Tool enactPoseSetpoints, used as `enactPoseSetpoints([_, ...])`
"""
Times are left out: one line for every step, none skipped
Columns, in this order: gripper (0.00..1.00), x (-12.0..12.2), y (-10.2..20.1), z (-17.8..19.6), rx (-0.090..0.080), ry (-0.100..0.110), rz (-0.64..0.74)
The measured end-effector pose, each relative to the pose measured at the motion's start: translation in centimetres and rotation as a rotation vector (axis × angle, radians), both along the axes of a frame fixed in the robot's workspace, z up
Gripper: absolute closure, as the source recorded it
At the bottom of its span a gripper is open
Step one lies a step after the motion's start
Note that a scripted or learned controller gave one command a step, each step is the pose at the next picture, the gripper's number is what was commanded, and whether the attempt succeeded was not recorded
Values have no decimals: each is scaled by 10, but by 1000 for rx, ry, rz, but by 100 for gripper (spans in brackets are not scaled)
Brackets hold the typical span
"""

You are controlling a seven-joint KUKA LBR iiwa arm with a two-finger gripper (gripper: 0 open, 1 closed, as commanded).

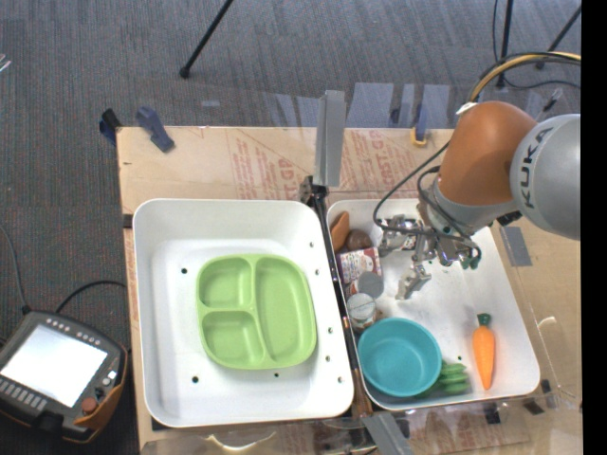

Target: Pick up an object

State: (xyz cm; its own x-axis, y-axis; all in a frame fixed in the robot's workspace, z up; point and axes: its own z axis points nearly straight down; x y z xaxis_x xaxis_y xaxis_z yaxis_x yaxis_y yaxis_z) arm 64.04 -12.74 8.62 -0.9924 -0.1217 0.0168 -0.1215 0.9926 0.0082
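My gripper (414, 281) hangs over the middle of the right bin (507, 282), above bare white floor. A teal bowl (399, 355) sits at the bin's front left, below the gripper. An orange carrot (484, 351) with a green top lies at the front right. A green item (454, 377) peeks out beside the bowl. Along the bin's left wall lie a brown piece (340, 229), a red-and-white packet (357, 264) and a small round can (360, 307). Nothing shows in the gripper.
The left bin (161, 349) holds a light green divided plate (256, 311). A metal post (331, 145) rises behind the divider between the bins. The arm's orange band (486, 154) looms over the right bin's far corner. A tablet (52, 368) lies on the floor to the left.
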Motion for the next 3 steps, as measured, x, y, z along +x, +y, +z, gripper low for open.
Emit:
enactPoseSetpoints([0, -89, -61, 1, -8, -18, -76])
enactPoseSetpoints([0, -141, -83, 8, -9, -45, -248])
enactPoseSetpoints([100, -143, -80, 16, -7, -34, -240])
